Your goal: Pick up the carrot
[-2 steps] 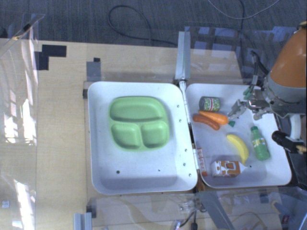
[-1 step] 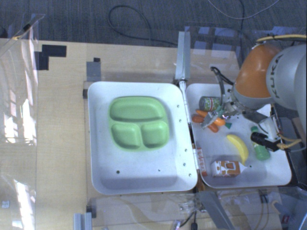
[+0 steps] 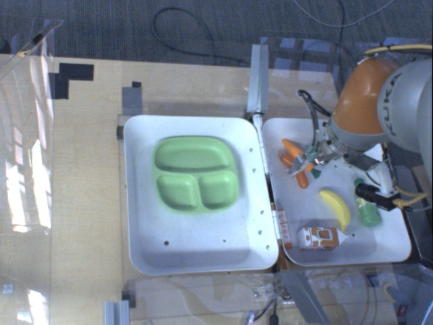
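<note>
The carrot (image 3: 293, 147) is a small orange piece lying in the upper left part of the right bin (image 3: 399, 249). More orange pieces (image 3: 302, 177) lie just below it. My gripper (image 3: 310, 160) is low over the bin, right beside these orange pieces on their right, and its tip overlaps them. The grey arm with its orange band (image 3: 358, 100) comes in from the upper right and hides part of the bin behind it.
A yellow banana (image 3: 337, 208) lies in the middle of the right bin, a green bottle (image 3: 367, 210) at its right and a small carton (image 3: 318, 237) near the front edge. The left bin (image 3: 145, 249) holds a green divided tray (image 3: 196, 172).
</note>
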Controlling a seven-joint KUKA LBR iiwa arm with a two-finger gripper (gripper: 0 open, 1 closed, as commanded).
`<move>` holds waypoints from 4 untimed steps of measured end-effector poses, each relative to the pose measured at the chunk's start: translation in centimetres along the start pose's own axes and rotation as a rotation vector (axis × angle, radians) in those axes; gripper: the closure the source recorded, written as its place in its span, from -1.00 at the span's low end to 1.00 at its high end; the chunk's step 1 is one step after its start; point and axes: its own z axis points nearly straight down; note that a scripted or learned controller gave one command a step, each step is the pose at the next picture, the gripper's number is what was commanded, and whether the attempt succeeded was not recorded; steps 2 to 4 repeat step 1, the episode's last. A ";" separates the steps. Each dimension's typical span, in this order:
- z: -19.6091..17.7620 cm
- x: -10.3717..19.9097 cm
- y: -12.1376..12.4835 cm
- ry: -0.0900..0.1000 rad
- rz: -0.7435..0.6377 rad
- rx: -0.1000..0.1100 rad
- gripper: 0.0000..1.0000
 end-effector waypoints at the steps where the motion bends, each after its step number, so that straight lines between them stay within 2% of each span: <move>1: -8.5 5.2 1.7 0.004 -0.032 0.009 1.00; 4: -8.5 5.2 1.7 0.004 -0.032 0.009 1.00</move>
